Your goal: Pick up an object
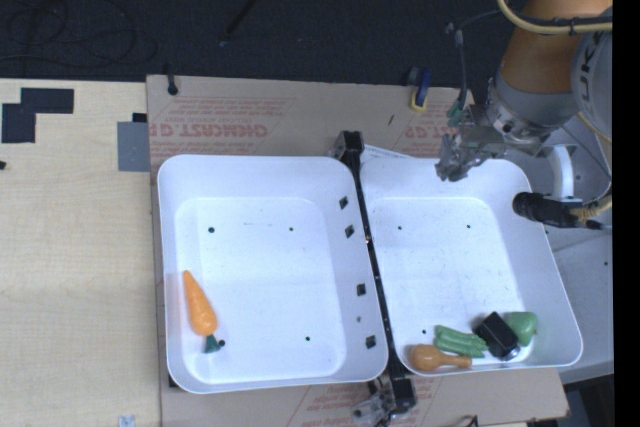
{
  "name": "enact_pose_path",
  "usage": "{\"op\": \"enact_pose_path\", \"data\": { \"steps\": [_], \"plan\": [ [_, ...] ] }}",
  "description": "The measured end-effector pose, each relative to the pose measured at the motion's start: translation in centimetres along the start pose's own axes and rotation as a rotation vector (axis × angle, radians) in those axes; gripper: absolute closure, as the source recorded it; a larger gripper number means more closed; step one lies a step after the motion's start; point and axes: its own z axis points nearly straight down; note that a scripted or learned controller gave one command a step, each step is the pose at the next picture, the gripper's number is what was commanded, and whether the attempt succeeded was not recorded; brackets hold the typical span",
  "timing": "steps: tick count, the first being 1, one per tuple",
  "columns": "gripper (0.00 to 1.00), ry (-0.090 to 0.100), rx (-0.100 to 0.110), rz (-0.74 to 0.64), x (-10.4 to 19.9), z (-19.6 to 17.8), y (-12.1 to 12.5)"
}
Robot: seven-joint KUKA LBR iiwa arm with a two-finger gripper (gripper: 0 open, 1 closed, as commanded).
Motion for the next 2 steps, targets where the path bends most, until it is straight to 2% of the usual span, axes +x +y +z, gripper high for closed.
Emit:
{"op": "enact_pose_path", "data": {
  "steps": [1, 2],
  "plan": [
    [1.0, 0.0, -0.004, 0.0, 5.0, -3.2, 1.5],
    [1.0, -0.002, 0.004, 0.008, 1.5, -1.5, -1.5]
  ]
}}
